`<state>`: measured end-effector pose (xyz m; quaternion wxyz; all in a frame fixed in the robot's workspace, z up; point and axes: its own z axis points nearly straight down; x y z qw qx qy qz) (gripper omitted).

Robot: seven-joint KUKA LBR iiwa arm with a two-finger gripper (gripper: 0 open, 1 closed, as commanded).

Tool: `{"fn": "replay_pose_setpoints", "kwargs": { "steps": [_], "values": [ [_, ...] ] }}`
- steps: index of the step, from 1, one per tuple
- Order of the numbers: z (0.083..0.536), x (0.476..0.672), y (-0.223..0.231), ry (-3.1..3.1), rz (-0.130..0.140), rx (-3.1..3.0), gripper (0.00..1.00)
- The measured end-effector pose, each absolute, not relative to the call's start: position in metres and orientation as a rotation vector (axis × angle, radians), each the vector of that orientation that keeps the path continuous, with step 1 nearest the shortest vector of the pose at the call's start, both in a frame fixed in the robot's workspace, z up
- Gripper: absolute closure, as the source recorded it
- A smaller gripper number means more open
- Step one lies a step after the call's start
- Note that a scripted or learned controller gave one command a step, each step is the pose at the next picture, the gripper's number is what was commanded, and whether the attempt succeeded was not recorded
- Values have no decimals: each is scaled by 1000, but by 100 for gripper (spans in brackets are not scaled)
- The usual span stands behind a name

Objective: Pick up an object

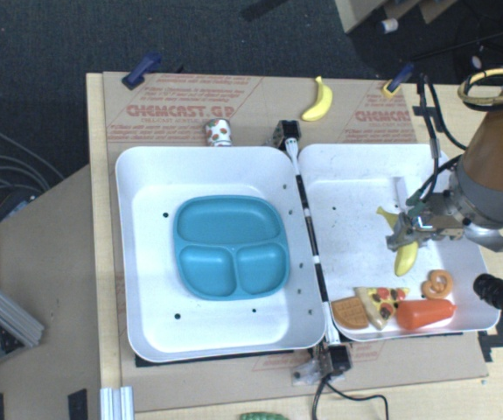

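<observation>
In the right bin (347, 191), the tool (411, 226) sits low over a yellow banana (404, 258) near the bin's right edge; whether it is clenched or released cannot be told.

Red "CHEMCAST GP" lettering is printed on the bench board (181, 103).

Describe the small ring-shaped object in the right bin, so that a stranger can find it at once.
Look at the right bin of the two white bins, near its front right corner. Just above the orange carrot-like piece lies a small orange-brown ring. It alone has a hole through its middle, unlike the yellow banana to its left.
</observation>
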<state>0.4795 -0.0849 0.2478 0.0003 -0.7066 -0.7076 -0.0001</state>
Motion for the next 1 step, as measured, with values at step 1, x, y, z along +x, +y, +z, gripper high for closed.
{"fn": "replay_pose_setpoints", "kwargs": {
  "steps": [1],
  "values": [
    [272,479,-14,-2223,-1,-2221,100]
  ]
}}
